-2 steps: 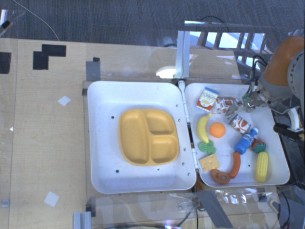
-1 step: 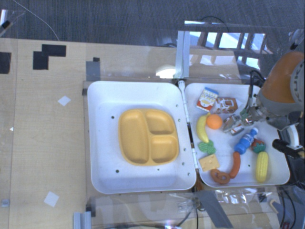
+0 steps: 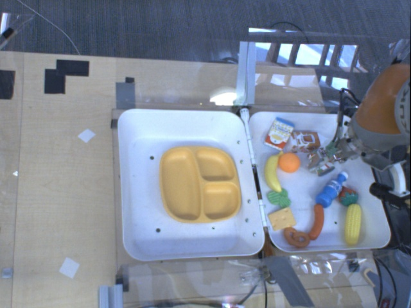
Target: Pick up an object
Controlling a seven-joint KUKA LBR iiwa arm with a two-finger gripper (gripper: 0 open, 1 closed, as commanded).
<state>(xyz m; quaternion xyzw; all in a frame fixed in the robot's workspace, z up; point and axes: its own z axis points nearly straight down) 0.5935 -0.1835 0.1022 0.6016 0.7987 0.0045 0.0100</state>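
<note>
1. One camera is looking down on the tabletop (image 3: 58, 191) from above, at a slant, so the far edge and a strip of dark floor (image 3: 160, 18) are lying along the top of the frame.
2. It is sitting far enough back to be taking in both white bins whole: the left bin (image 3: 138, 236) is lying mid-frame, and the right bin (image 3: 379, 236) is running toward the right border.
3. The arm (image 3: 385, 108) is entering from the right border, cut off there, with its jaws over the right bin's upper half.
</note>
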